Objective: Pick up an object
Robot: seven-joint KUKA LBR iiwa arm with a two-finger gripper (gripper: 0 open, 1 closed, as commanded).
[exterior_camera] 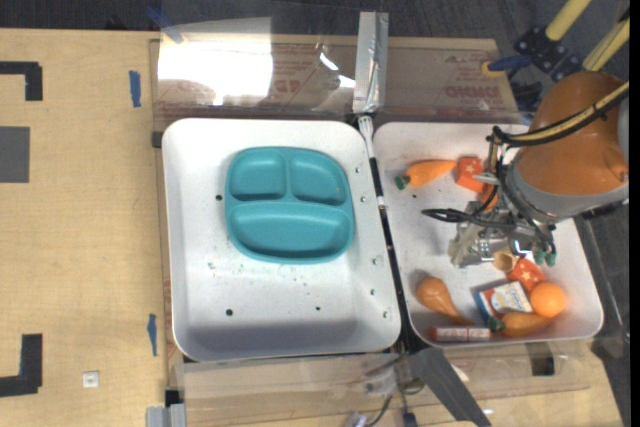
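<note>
Fingers (478, 250) are seen low in right bin (590, 315), state can't be told, w/ toys packed close, so a neighbour could be nudged & grasp missed.

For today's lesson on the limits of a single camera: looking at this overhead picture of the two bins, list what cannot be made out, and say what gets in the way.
- Gripper, camera view: open or shut cannot be told; metal parts blur together.
- Bin floor under the arm in the right bin: hidden by the wrist.
- Small box: print too small to read.
- Red piece beside the toy carrot: partly covered, identity unclear.
- Teal divided plate: fully visible.
</note>
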